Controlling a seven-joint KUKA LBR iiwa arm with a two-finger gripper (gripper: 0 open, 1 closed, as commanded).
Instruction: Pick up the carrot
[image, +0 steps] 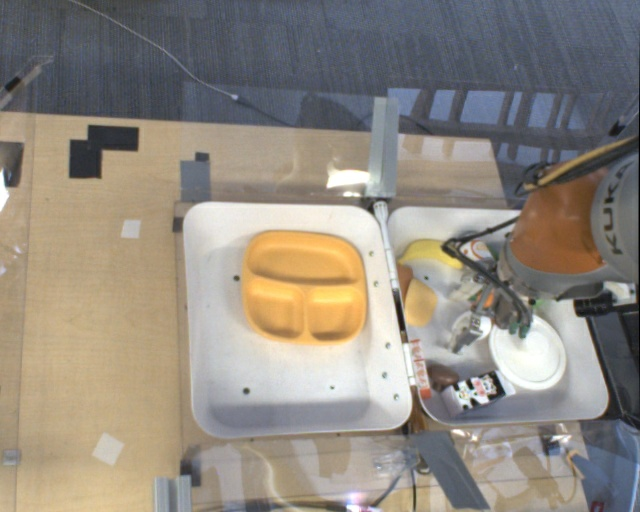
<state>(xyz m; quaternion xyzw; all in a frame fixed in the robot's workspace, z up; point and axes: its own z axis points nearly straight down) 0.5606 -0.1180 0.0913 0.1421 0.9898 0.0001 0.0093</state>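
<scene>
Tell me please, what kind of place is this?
Probably a robotics lab test bench: two white bins set side by side, a divided yellow tray in the left one, and a robot arm reaching into the right.

The wooden bench (90, 330) bears two white bins (215, 400) side by side.

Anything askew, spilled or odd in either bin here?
Nothing spilled or damaged. The yellow tray sits flat in the left bin. The right bin is crowded under the arm, with items packed close beside a white plate.
</scene>
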